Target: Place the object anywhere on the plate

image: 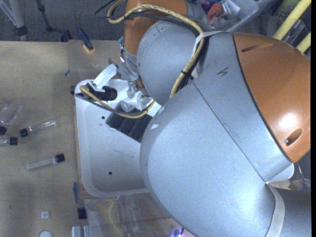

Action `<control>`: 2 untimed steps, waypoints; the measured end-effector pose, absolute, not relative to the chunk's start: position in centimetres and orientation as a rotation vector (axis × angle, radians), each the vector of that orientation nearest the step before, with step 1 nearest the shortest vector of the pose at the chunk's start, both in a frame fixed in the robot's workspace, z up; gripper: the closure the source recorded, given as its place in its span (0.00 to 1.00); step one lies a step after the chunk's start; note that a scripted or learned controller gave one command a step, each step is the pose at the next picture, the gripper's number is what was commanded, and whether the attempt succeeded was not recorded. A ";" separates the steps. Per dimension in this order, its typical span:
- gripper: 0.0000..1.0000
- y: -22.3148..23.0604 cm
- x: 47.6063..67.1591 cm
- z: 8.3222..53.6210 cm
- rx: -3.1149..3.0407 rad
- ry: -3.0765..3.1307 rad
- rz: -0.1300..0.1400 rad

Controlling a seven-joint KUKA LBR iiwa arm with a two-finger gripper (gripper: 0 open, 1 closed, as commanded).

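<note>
Arm (217, 147): nearest the lens and by far the biggest thing in view. It has smooth grey casing, rounded joints and a glossy orange cap at the right. It reaches in from the right and bends down over the bin, so its bulk covers most of the work area.

Bench (34, 83): pale wood with a matte grain. It carries the bin and some loose clutter along its left side.

Bin (94, 147): white, shallow plastic with rounded corners and a few dark specks on its floor. Only its left part is uncovered.

Cable (148, 10): a yellow sheath looped over the upper joint and running down the arm to the wrist (slack, presumably left for wrist travel).

Gripper (129, 102): sits low over the bin's upper end, among white brackets and a black hose. Open or closed — cannot tell from this angle, and nothing can be made out in its grasp.

Dark slab (127, 125): black, ribbed and flat, lying just under the wrist on the bin floor. It could be the object or part of the tool — undecided.

Object and plate: position cannot be told, and they are likely under the arm.

Vials (43, 162): clear tubes with black caps, lying on the bench well apart from the bin.
</note>
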State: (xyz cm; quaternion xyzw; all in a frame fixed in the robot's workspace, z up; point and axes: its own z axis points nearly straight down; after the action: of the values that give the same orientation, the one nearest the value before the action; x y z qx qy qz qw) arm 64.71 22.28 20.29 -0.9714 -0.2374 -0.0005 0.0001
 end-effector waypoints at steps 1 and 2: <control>1.00 22.3 64.9 31.7 -3.121 -0.361 -0.005; 1.00 22.6 65.8 43.0 -3.071 -0.667 -0.001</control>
State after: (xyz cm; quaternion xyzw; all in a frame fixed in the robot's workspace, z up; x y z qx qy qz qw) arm 65.80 22.57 43.01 -0.9772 -0.2122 -0.0003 -0.0005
